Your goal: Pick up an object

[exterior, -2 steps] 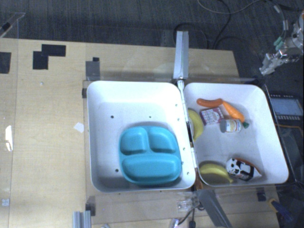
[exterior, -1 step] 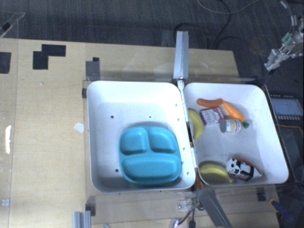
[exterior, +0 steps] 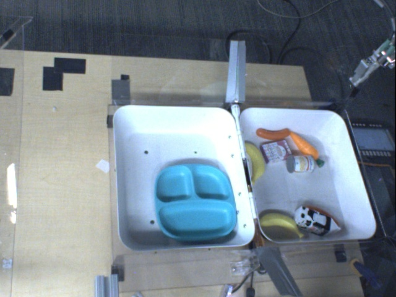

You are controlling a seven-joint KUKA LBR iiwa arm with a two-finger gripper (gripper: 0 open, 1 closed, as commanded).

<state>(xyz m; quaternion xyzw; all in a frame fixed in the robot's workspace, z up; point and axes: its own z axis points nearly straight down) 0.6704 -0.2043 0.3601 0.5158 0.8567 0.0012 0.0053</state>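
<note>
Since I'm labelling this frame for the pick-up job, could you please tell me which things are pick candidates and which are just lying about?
Pick candidates, right bin:
carrot
red sausage
purple packet
small bottle
two bananas
black-and-white toy
Possibly the blue divided tray, left bin.

Just lying about:
cables on the floor
black marks on the bench

Bins (exterior: 133, 166) white, both. Tray (exterior: 195, 202) light blue, plain. Two bananas (exterior: 254, 159) yellow. Carrot (exterior: 304, 145) orange; sausage (exterior: 273, 133) orange-red. Packet (exterior: 276, 150) purple with white label. Bottle (exterior: 301, 164) pale, green cap. Toy (exterior: 315, 220) black-and-white patches. Worktop (exterior: 55, 178) pale wood, black squares (exterior: 62, 72) at far left.
</note>
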